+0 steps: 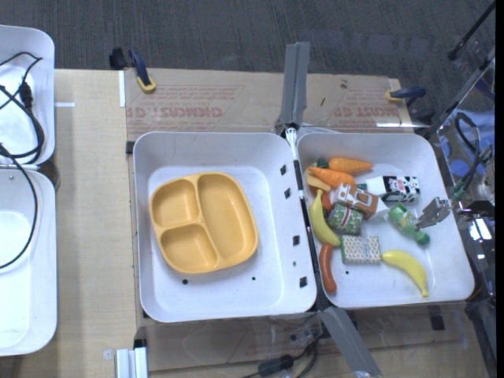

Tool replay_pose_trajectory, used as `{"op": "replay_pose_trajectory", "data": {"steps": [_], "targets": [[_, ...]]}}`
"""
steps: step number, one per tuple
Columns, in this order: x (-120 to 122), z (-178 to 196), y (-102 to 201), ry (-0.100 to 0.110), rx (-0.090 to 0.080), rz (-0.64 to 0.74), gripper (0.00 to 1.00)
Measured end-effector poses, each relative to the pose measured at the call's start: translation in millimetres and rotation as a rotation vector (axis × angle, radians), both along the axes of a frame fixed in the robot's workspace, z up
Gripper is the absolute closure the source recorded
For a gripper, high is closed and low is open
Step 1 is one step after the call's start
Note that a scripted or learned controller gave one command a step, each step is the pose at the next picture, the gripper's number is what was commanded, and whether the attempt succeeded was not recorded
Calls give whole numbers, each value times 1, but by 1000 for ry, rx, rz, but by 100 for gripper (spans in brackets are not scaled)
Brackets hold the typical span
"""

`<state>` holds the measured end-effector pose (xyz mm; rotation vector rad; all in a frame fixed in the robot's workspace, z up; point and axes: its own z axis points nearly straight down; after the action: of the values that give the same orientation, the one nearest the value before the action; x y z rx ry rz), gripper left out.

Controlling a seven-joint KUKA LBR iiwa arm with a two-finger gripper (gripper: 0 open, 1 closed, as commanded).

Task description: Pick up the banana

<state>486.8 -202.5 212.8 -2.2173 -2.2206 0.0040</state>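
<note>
1. Leftmost, the left bin (150, 211) holds a yellow divided plate (205, 222) lying flat near its middle; nothing of the task sits on this side.
2. Next, along the left wall of the right bin (441, 172), a first banana (320, 223) lies with its long axis running roughly top to bottom of the view, just beside a red sausage (327, 270) below it and two carrots (339, 172) above it.
3. Toward the bin's middle stand a small carton (353, 199), a speckled box (361, 249) and a black-and-white carton (400, 187), crowded close to that first banana.
4. Further right, a second banana (407, 267) lies apart from the clutter near the bin's lower right corner, its long axis slanting from upper left down to lower right.
5. At the right, a green bottle (407, 222) rests just above that banana, and the gripper (434, 211) sits beside the bottle's right end.
6. Judged from this layout, the second banana is the nearer one, lying below and slightly left of the gripper; a grasp would best close across its slanted axis.
7. Whether the jaws stand apart or together cannot be told; nothing is seen held.
</note>
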Motion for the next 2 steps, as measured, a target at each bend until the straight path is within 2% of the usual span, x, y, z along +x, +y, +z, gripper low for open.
{"op": "replay_pose_trajectory", "data": {"steps": [1,2], "targets": [[-9,-7,29,1,0,-168,0],[28,-24,45,-2,-1,137,0]]}}
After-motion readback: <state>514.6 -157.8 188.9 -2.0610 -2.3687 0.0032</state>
